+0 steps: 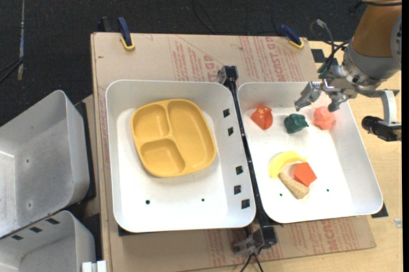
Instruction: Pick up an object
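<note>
The nearest candidate for pickup is the small pink rounded plastic toy (324,118), lying in the far right part of the right white bin (367,156), just beside the gripper (321,97). It appears light, rigid and smooth; a smooth rounded body may slip, so the fingers should close across its widest part, from directly above. Judged from its size, it fits between the spread fingers.

The gripper hovers above the bin floor between the pink toy and the dark green lumpy toy (295,123). Its two fingers stand apart, one slanting left and one down, and nothing lies between them.

Object count in the right bin: five.
- One pink toy.
- One dark green toy, just left of the pink one.
- One red strawberry-like toy (261,117), further left, near the bin divider.
- One yellow curved banana-like toy (284,161), nearer the bin centre.
- One tan wedge with an orange-red top (300,179), touching the yellow piece.

The left white bin (121,136) holds one yellow three-compartment plastic plate (172,136), lying flat. Two further white containers (38,149) stand at the left, off the bench.
</note>
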{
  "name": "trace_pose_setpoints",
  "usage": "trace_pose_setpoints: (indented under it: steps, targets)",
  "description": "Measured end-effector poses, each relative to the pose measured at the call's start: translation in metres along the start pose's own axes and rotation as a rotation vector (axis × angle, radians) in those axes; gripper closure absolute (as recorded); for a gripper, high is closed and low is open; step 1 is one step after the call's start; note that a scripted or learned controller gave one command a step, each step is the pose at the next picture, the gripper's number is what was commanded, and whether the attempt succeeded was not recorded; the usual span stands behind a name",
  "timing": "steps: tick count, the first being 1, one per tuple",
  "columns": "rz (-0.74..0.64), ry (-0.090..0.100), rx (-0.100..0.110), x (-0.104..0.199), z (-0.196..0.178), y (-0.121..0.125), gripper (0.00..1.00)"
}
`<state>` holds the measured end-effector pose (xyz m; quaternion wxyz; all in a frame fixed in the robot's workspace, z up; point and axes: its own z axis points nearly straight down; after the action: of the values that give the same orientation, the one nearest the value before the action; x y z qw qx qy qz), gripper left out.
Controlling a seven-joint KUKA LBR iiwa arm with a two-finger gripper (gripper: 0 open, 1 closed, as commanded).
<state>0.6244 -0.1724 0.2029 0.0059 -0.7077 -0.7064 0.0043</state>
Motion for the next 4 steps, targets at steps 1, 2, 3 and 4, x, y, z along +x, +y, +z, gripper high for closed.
trace_pose_setpoints:
  steps: [1,2,3,4]
  targets:
    - [-0.003,-0.003,-0.014,0.001,-0.009,0.003,0.0]
    - [0.0,-0.002,-0.01,-0.009,0.047,0.002,0.0]
    - [0.0,-0.002,-0.011,-0.015,0.091,0.001,0.0]
    - [-0.002,0.001,-0.012,-0.013,0.111,0.001,0.0]
